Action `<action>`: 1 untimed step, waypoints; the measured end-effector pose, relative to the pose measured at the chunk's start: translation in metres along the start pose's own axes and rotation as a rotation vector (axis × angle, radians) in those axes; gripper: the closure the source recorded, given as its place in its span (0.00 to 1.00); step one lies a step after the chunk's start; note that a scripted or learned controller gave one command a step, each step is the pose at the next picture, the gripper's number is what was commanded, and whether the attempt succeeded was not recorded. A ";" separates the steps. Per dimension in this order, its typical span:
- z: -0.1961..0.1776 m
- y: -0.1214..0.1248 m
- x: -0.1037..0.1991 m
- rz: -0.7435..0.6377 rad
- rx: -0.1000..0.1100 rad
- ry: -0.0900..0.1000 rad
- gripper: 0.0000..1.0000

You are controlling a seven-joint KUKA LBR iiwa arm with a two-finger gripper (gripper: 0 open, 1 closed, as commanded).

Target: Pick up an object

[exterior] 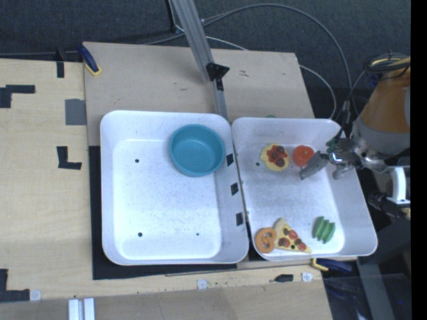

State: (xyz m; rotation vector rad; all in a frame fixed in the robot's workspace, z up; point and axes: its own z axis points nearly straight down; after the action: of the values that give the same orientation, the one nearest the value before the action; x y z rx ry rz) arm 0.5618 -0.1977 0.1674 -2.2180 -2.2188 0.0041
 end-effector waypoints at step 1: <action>0.061 -0.005 0.006 0.000 0.001 0.000 0.00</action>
State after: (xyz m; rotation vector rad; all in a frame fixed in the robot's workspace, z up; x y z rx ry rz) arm 0.5562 -0.1914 0.1067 -2.2168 -2.2186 0.0048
